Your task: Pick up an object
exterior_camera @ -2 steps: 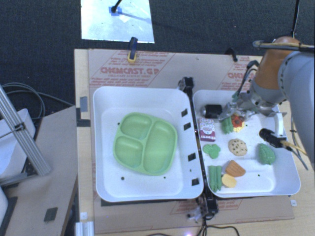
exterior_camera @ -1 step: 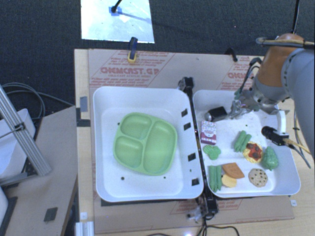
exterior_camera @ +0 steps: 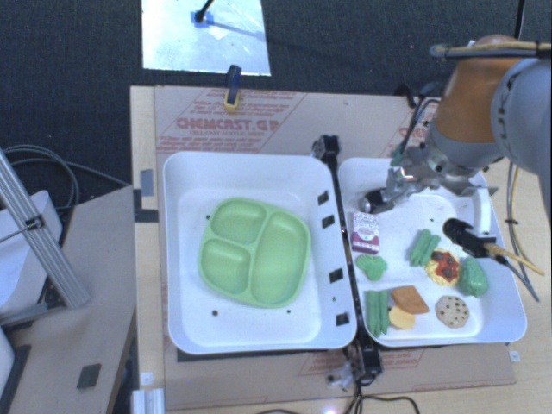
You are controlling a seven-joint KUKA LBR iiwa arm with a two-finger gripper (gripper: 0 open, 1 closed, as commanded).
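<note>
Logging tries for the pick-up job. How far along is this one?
Done: the arm has reached over the right bin. In hand: the gripper hangs above the bin's far left corner, nothing visibly held. Left: the grasp and lift; the small carton and toy foods lie on the bin floor.

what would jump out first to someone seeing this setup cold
The pale green three-compartment plastic tray lies alone in the left white bin. The right white bin holds a jumble of small toy foods, among them a round brown cookie and a small purple-and-white carton. The grey arm with its orange band reaches in from the right, its gripper low over that bin's far left corner.
</note>
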